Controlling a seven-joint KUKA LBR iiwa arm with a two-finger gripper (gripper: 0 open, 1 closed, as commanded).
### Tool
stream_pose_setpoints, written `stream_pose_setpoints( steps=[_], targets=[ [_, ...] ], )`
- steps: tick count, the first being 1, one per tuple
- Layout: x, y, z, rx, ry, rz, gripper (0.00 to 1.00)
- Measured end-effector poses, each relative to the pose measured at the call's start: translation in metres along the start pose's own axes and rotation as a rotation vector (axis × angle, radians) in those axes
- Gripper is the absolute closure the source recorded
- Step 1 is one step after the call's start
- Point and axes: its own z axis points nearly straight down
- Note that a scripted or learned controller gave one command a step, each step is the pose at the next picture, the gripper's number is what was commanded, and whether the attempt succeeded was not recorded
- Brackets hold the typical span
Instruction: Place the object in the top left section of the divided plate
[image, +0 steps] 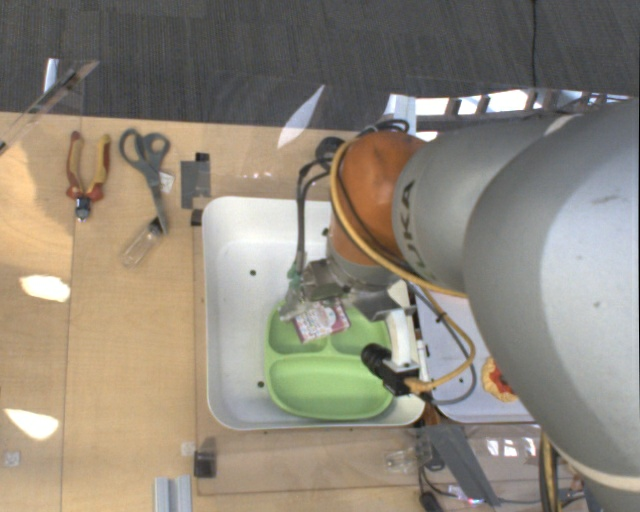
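Dropping now looks risky: the small pink-and-white packet (320, 321) sits right at the tip of the claw (308, 302), over the ridge where the green divided plate's (330, 388) upper sections meet, toward the plate's 11 o'clock. Released off-centre, it could straddle the divider or slide into the neighbouring section. Whether the claw is pinching the packet or merely resting above it I cannot tell. The arm (520, 250) reaches in from 3 o'clock, its orange band (370, 200) over the left white bin (235, 300) on the worktop (100, 350), wrist pointing steeply down.
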Motion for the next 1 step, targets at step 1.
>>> stream_pose_setpoints(
  steps=[1],
  targets=[
    [-0.0004,0.0003,-0.0006,-0.001,0.0,0.001,0.0]
  ],
)
